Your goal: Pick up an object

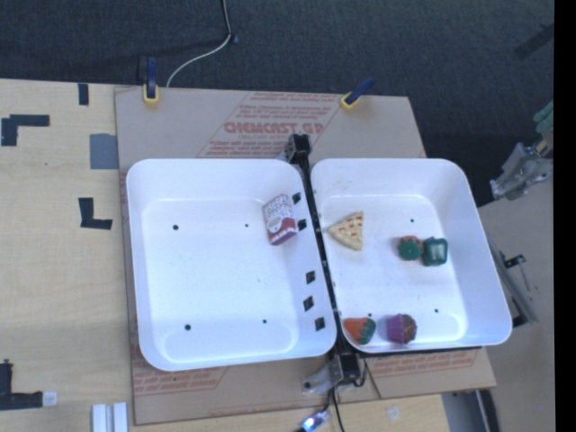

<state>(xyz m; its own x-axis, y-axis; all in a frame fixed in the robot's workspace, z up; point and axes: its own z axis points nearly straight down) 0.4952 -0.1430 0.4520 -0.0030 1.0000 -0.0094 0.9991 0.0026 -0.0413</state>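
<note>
The left bin [162, 268] holds a small red and white carton [280, 219] near its right wall. In the right bin [450, 187] a tan pizza-slice toy [347, 230] lies at the left. A green and red toy [410, 247] touches a dark green block [435, 252] at the right. By the front wall sit a red and green toy [359, 329] and a purple toy [400, 328]. A grey metal piece, apparently my gripper [520, 171], hangs outside the right bin's far right corner, away from every object.
Both bins rest on a brown cardboard sheet [270, 124] held by two clamps at the back. A black divider strip [310, 241] runs between the bins. A white cable [202, 57] trails over the dark floor behind.
</note>
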